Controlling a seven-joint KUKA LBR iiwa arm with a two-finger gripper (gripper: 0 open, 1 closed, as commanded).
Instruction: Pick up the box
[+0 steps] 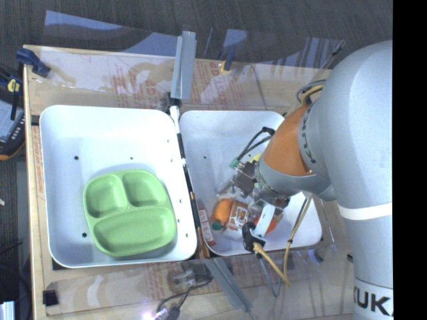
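Observation:
The box [238, 218], small with orange and white print, lies near the front of the right bin [207, 139]. An orange rounded object [222, 212] lies against its left side. My gripper [235, 187] is low in this bin, just above and behind the box and the orange object. The grey wrist and orange band [287, 153] hide much of what lies under them. A red and white piece [267, 221] shows just right of the box, partly under the wrist. I see nothing clearly held.
A green divided plate [129, 212] sits in the left bin [67, 132]. A thin dark stick-like item [205, 227] lies along the right bin's left wall. Cables [273, 262] hang over the right bin's front edge. The arm's bulk covers the right bin's right side.

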